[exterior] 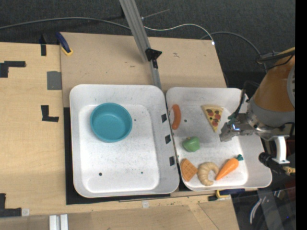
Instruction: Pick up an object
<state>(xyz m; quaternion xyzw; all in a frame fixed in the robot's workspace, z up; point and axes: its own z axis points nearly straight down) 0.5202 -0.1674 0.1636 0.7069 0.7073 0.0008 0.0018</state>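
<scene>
Your pincer (229,132) sits low over the right-hand bin (192,96), near its right wall, and you cannot tell from this angle how it is set; nothing shows pinched in it.

Just to its left, almost touching, lies the pizza slice (213,116), a pale yellow wedge with red dots, point toward the near side. Nearer you than the pincer, slightly right, is the carrot (227,168), orange with a small teal-green top, lying slantwise; its top end comes closest to the pincer. Beside the carrot's tip, on its left, rests the tan croissant (207,172), and left of that again an orange waffle piece (188,169). Well left of the pincer sits a green apple (191,144), round with a dark stem dimple, standing apart from everything. Farthest left in this bin, against the wall, is a reddish-orange sausage (175,116) lying lengthwise.

The left-hand bin (81,176), well away from the pincer, holds a teal bowl (111,122), mouth up. A grey pole (136,25) slants across the bench beyond both bins.
</scene>
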